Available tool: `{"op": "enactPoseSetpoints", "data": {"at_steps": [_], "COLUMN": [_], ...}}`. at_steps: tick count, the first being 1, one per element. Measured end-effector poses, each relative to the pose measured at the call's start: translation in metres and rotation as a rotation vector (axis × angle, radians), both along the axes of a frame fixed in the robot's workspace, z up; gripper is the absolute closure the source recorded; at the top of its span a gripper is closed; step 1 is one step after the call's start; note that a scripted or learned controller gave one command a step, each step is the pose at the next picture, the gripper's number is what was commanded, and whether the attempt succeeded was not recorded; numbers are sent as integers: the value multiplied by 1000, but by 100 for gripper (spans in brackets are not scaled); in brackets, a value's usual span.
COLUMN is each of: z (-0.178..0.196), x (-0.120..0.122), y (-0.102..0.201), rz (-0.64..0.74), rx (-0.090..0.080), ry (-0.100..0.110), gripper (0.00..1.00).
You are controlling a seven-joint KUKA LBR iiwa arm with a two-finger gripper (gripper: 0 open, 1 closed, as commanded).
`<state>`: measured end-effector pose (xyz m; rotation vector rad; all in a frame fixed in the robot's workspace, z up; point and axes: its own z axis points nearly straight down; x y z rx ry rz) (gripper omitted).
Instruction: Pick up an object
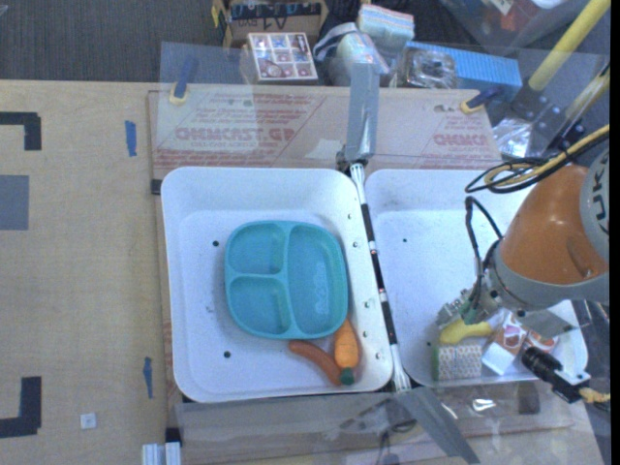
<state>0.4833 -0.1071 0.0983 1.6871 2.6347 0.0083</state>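
Crowding the near corner of the right bin (426,231) is a small heap of things: a yellow banana-like piece (463,331), a pale speckled sponge block (459,361) just below it, and a red-and-white packet (511,338) to their right. The gripper (472,308) hangs right over this heap, at the end of the grey arm with its broad orange band (552,235). The wrist covers the claw from above, so how wide it stands cannot be told, nor whether anything is caught in it; the yellow piece lies just beneath it.

Across the divider, the left bin (194,201) holds a teal plate (286,279) with three compartments, lying flat near the middle. Against the plate's near edge lie a toy carrot (346,347) and a reddish sausage (312,355), touching each other close to the bin's near right corner.

Farther back, a clear sheet with red lettering (242,129) runs behind both bins, and a grey post (362,105) rises from the seam between them. Beyond that sit a cardboard box (268,8) and a small patterned box (281,56).
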Motion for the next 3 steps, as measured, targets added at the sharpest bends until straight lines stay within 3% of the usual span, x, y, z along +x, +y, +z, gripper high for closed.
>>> {"op": "enactPoseSetpoints", "data": {"at_steps": [1, 2, 3], "z": [86, 143, 143], "x": [9, -3, -3], "y": [96, 54, 54], "rz": [-159, 108, 109], "rx": [4, 0, 0], "ry": [13, 10, 10], "gripper": [100, 100, 0]}}
